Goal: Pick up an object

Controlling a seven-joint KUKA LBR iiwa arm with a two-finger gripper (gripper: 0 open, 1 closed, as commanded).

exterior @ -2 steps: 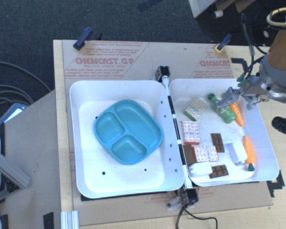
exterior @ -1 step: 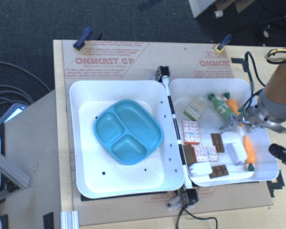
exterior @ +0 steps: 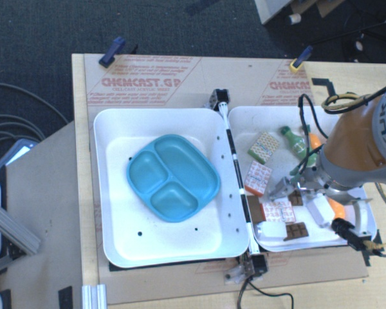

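Pincer (exterior: 289, 188), finger spread unclear, hangs over flat patterned cards (exterior: 264, 148) in right bin (exterior: 244, 118).

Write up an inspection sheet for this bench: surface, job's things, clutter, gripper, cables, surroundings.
Surface: bench top under printed protective film, bearing a left bin and a right bin side by side.
Job's things: the right bin holds a patterned square card, a red-and-white card, a green bottle, brown chocolate-like bars and orange pieces.
Clutter: a blue divided plate lies alone in the left bin.
Gripper: gripper low over the right bin's middle; state of the jaws not readable.
Cables: black cable looping off the arm; grey cables on the floor at left.
Surroundings: blue clamp and yellow-blue clamp at the back edge; dark carpet.
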